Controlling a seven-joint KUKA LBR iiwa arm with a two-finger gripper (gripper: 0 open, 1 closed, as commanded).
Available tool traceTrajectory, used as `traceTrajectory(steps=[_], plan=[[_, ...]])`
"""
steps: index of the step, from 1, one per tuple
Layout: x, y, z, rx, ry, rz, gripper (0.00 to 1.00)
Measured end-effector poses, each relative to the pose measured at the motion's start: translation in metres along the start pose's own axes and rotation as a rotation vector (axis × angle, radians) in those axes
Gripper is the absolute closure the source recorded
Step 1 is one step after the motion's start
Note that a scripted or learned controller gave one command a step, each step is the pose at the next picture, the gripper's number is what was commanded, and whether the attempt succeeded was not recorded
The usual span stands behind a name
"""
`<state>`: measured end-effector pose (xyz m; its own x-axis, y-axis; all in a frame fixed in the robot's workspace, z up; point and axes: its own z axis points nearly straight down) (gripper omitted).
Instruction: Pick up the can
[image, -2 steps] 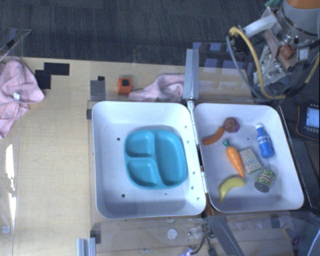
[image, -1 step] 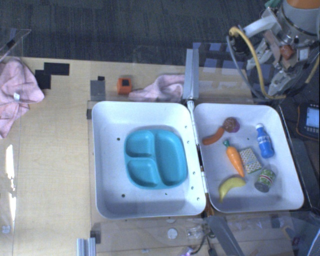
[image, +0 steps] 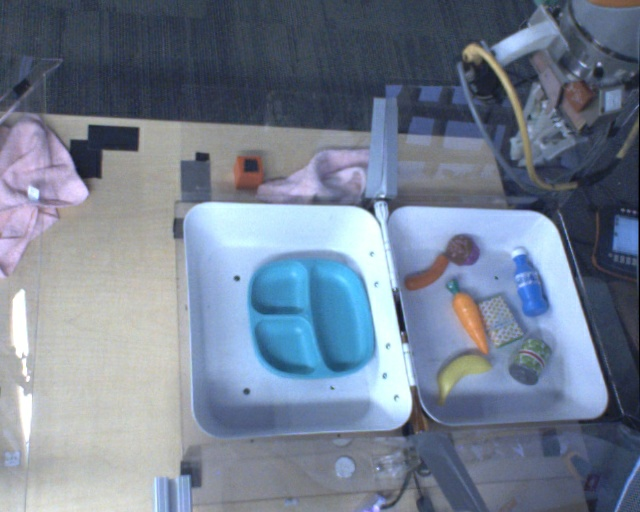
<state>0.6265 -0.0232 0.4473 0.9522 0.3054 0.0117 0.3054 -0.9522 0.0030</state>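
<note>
- Arm sits at the upper right corner of the camera view, raised above and behind the right bin (image: 575, 300); wrist parts, a yellow hose (image: 510, 110) and dark cables are visible there.
- Claw (image: 545, 120): cannot tell its state; the fingers are not resolvable among the cabling. Nothing from the bins is seen at it.
- Can (image: 529, 359): lying in the right bin, near the front right corner, greenish label, grey end facing the viewer. It rests on the bin floor, well apart from the claw, which is beyond the bin's far rim.
- Neighbours of the can: patterned small box (image: 499, 320) just beside it on the left; blue bottle (image: 529, 283) with white cap beyond it toward the back; banana (image: 461, 372) to the left near the front rim.
- Also in the right bin: carrot (image: 468, 314) lying lengthwise by the box; an orange-red chilli-shaped item (image: 427, 274) and a dark purplish round item (image: 462, 248) toward the back left.
- Left bin (image: 215, 330) holds a blue divided tray (image: 310, 316) with three compartments, centred.
- Tabletop (image: 100, 320): pink cloth (image: 35, 185) at far left, second pink cloth (image: 320, 178) behind the left bin, small orange block (image: 248, 170) beside it.
</note>
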Motion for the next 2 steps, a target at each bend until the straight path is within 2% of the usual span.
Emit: traceTrajectory(steps=[1,2], plan=[[0.0,0.0,0.0,0.0,0.0,0.0,0.0],[0.001,0.0,-0.011,-0.001,0.005,-0.002,1.0]])
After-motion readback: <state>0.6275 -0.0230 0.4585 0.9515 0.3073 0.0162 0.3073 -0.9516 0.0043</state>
